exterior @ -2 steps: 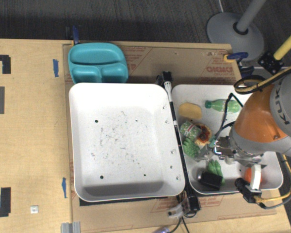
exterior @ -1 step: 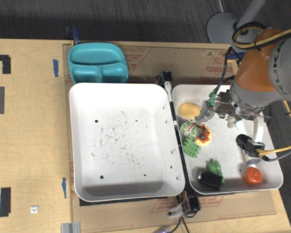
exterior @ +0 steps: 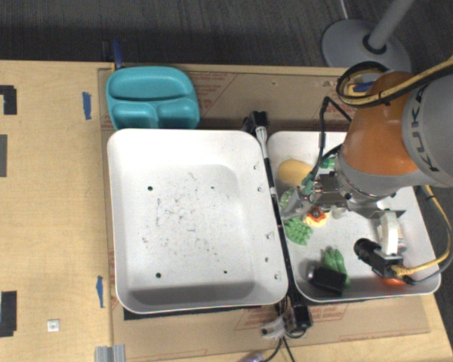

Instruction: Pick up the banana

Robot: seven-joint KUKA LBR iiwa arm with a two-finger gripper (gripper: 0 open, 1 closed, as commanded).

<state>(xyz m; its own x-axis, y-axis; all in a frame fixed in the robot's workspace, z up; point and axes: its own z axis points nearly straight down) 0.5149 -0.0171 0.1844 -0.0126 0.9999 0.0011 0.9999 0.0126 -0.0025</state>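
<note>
A pale yellow rounded thing (exterior: pixel 291 172), possibly the banana, lies at the upper left of the right bin (exterior: pixel 283 143). The arm hides part of it, so I cannot tell its full shape. My gripper (exterior: pixel 314 196) is low in the right bin under the orange wrist band (exterior: pixel 377 145). It sits just right of and below the yellow thing, over a cluster of small items. The wrist body covers the gripper's tips.
The right bin also holds a green leafy toy (exterior: pixel 297 229), another green piece (exterior: pixel 334 261), a small red and yellow item (exterior: pixel 315 217), a black block (exterior: pixel 328 280) and an orange bit (exterior: pixel 393 280). The left bin (exterior: pixel 189 217) lies beside it. A teal tray (exterior: pixel 152 96) stands behind.
</note>
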